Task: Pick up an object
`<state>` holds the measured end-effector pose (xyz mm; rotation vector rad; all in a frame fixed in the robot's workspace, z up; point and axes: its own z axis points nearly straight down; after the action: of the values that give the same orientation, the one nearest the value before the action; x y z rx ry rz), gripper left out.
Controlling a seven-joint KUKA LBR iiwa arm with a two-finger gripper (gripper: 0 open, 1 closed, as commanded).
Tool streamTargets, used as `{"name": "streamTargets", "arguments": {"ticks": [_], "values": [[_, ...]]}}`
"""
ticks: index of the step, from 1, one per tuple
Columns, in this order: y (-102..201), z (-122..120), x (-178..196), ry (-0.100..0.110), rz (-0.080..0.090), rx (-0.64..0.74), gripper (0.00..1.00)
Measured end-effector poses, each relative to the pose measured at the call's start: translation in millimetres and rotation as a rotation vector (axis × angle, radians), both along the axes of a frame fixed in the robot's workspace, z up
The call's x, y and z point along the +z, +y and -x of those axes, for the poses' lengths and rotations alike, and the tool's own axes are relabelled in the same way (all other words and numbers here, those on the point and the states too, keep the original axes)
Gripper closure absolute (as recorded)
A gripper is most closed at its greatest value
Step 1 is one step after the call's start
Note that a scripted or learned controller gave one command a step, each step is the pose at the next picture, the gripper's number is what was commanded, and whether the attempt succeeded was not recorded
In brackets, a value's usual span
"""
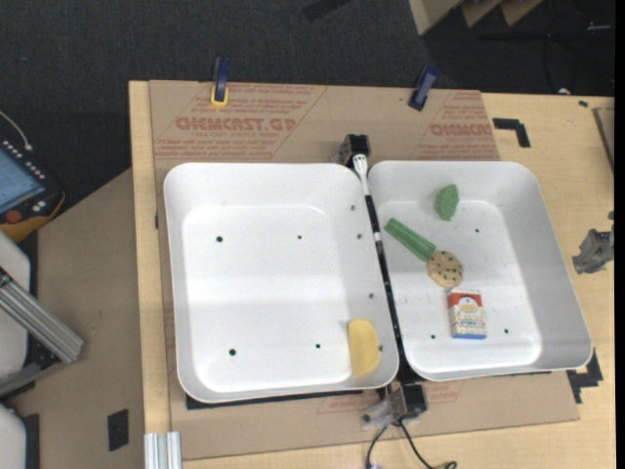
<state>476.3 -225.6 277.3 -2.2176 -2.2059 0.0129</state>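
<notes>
- Scanning for a target: four candidates, split across two bins.
- Left bin (182, 262): one yellow piece (363, 347), lying flat in the near corner by the divider. It is just beside the wall, so there is little room for a finger on that side.
- Right bin (553, 233): green lump (447, 201) toward the far side, with open floor around it. I judge it the easiest pick.
- Paddle (420, 249): green handle and tan round head, lying diagonally mid-bin. The handle is thin and low, so a pinch would have to go across it, not along it.
- Box (468, 315): flat on its face, near the front, just beside the paddle head but apart from it. It is wide and flat, so probably a poor grip from above.
- Both bins sit on a cardboard sheet (293, 115) held by blue clamps (220, 81), presumably so nothing shifts when I push down.
- Open or clenched: can't tell from this frame.
- Progress: nothing lifted, all four items resting on the bin floors.
- Risk: the yellow piece could get shoved harder against the wall, and the lump may roll.
</notes>
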Motion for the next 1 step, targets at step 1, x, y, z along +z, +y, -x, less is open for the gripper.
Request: {"name": "streamTargets", "arguments": {"ticks": [1], "values": [[0.6,-3.9,191.7,-0.037,0.014,0.007,1.0]]}}
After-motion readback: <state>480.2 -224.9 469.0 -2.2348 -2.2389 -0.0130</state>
